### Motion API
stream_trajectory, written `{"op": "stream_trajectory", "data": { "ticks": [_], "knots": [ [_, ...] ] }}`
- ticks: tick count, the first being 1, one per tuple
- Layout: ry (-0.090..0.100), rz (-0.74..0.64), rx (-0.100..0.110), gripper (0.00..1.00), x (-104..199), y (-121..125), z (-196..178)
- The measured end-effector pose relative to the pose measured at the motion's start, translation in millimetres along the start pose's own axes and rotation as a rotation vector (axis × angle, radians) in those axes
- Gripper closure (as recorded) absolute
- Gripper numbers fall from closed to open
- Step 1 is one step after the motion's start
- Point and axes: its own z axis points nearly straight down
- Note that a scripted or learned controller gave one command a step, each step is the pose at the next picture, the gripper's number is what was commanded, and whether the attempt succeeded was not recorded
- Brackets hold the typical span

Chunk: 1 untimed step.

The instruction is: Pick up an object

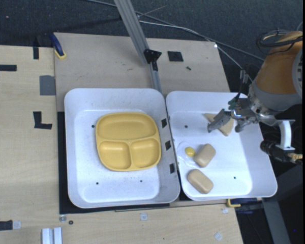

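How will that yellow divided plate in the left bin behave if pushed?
The yellow plate looks like rigid moulded plastic, so probably stiff and light. It lies flat and wide on the left bin floor, so it would likely slide rather than tip. Its smooth rounded rim may be slippery to pinch.

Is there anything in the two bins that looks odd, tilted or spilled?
Nothing stands out. The yellow divided plate lies flat in the left bin. In the right bin, two tan pieces and a small yellow piece lie loose, and the claw is over a third tan piece.
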Motion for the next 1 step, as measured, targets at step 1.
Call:
{"op": "stream_trajectory", "data": {
  "ticks": [1],
  "knots": [
    [0.000, 0.000, 0.000, 0.00, 0.6, 0.8, 63.3]
  ]
}}
